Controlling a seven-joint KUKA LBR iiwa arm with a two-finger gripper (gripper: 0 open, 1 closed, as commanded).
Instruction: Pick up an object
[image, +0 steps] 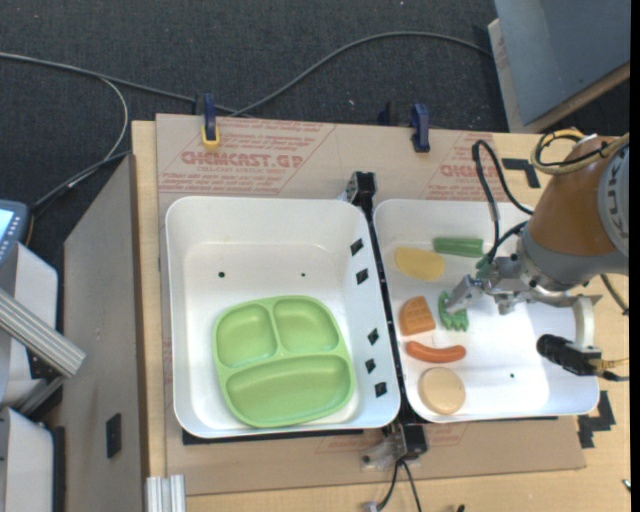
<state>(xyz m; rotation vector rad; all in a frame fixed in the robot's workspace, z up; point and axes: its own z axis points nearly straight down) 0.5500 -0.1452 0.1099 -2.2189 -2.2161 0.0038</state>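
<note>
My tool (458, 304) sits over the small green ridged plastic piece (457, 315); its grip I cannot tell.

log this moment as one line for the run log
arm: over right bin | tool: low, at green toy | grasp: not confirmed | left bin: green divided plate

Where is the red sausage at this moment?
The red sausage lies in the right bin, near its left wall, between the orange piece above it and the round bun below it.
</note>
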